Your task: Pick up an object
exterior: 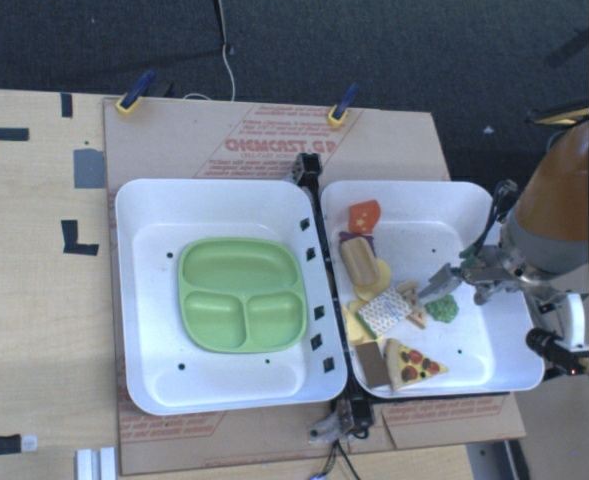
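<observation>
Camera view shows a small green toy (441,310) in the right bin (474,200), just below and beside the jaws (442,282). Whether the jaws are apart or together I cannot tell. Leftward lie a checkered piece (383,311), a bread-like roll (358,262) and a pizza slice (412,362); the left bin (139,208) holds a green tray (242,295).

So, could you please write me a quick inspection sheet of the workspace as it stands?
Surface: cardboard sheet on a wooden bench, two clamps at its far edge.
Job's things: toy foods in the right bin: pizza slice, hot dog, red piece, green piece.
Clutter: green divided plate in the left bin.
Claw: claw low over the right bin, beside the green piece; finger state unclear.
Cables: black cable at the far side.
Surroundings: dark carpet.
</observation>
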Robot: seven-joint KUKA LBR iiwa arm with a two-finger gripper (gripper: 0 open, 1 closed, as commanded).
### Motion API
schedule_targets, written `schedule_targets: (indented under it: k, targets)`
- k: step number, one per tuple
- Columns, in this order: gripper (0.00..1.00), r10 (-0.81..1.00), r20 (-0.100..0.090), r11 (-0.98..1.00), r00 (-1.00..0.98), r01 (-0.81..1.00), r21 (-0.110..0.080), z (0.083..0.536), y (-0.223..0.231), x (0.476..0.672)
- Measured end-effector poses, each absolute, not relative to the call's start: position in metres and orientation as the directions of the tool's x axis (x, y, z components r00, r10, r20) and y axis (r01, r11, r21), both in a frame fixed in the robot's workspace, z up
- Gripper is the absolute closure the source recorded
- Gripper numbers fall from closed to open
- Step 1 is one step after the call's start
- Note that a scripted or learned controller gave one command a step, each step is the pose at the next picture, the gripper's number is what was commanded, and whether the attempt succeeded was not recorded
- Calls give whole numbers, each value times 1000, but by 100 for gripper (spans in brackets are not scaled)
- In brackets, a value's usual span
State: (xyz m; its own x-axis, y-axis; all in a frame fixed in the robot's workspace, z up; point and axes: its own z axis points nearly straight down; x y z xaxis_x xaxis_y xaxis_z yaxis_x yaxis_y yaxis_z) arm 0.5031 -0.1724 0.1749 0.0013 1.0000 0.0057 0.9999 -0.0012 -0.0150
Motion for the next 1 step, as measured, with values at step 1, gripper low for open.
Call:
schedule_targets:
  k: [1]
  targets:
    - [0, 1000, -12, -1, 1, 1000, 13, 85, -165, 511]
